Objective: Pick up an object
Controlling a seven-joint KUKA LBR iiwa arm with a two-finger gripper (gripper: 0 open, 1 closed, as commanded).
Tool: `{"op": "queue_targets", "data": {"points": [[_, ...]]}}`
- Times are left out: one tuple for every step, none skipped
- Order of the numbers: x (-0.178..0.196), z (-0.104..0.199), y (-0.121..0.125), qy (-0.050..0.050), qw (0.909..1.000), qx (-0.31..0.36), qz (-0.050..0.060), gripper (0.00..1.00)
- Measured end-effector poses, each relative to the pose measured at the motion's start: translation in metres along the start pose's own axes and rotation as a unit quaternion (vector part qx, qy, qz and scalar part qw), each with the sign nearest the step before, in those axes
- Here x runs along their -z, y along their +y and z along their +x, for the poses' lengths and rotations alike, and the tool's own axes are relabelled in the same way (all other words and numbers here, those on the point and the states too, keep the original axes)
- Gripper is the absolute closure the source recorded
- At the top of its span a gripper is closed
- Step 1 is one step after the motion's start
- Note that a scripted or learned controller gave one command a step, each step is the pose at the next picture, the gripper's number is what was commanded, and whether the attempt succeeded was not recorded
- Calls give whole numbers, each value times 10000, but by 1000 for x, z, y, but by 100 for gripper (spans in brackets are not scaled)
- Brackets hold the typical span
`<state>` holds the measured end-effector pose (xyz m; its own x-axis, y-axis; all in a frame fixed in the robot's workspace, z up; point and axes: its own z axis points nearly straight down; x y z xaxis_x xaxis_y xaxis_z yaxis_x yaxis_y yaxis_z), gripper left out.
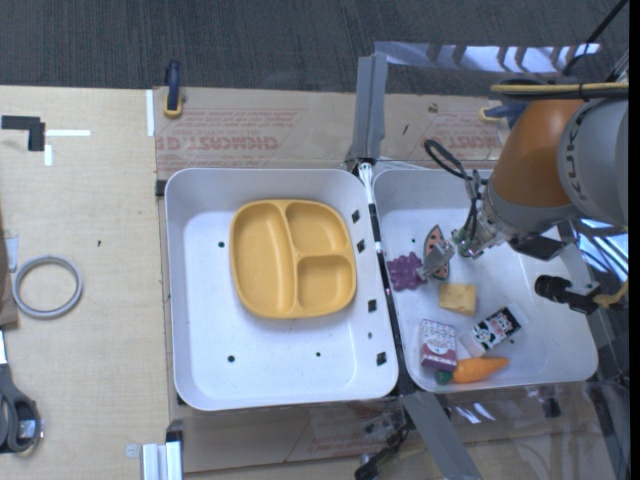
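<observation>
The right bin [560, 218] holds several toy foods. A purple grape bunch [405, 271] lies by its left wall, with a brown pizza-like wedge [434, 238] just behind it. Toward the front sit a yellow cheese block [459, 297], a pink carton [437, 343], a black-and-white carton [497, 328] and an orange carrot [478, 369]. My gripper [440, 260] is low in this bin, right beside the wedge and between the grapes and the cheese. Whether it touches the wedge I cannot tell.
The left bin [200, 348] bears a yellow divided plate [293, 258]. A metal divider [368, 118] runs between the bins. The grey arm with its orange band [535, 158] covers the right bin's back right part. A tape ring [45, 286] lies on the bench at left.
</observation>
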<state>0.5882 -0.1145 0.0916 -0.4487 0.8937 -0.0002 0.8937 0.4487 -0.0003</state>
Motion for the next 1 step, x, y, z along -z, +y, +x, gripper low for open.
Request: {"op": "queue_targets", "data": {"points": [[0,-23,30,-9,9990,-444,-3,0]]}}
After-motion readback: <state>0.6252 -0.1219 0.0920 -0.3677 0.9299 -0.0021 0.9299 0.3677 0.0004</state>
